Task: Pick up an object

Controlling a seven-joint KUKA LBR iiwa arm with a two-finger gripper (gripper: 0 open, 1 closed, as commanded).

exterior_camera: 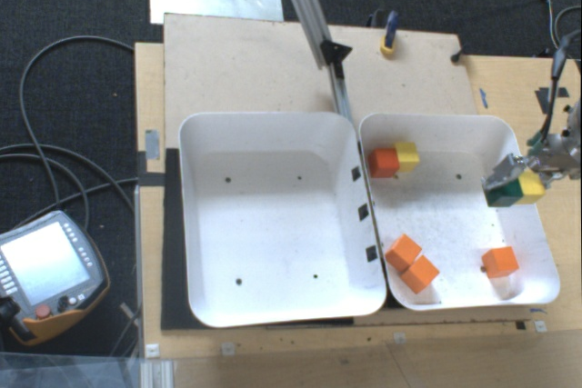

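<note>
Two shallow white bins sit side by side below me, and I am over the right bin, close to its right wall. My gripper comes in from the right edge of the view, and between my fingers there is a small block — green on its left part, yellow on its right. My fingers are closed on it, one metal finger pressed against its upper left side. Whether the block is lifted off the floor of the bin or touching the rim, I cannot tell from this slanted view.

Other blocks lie in the same bin. Near its upper left corner an orange cube touches a yellow cube on its right. Lower down, near the left wall, a pair of orange cubes lies pressed together (one slightly above and left of the other). A single orange cube sits near the lower right corner, well apart from the pair.

Beside it, the left bin shows only its white floor with a few dark dots. On the dark carpet at lower left lies a teach pendant with its cable looping away.
</note>
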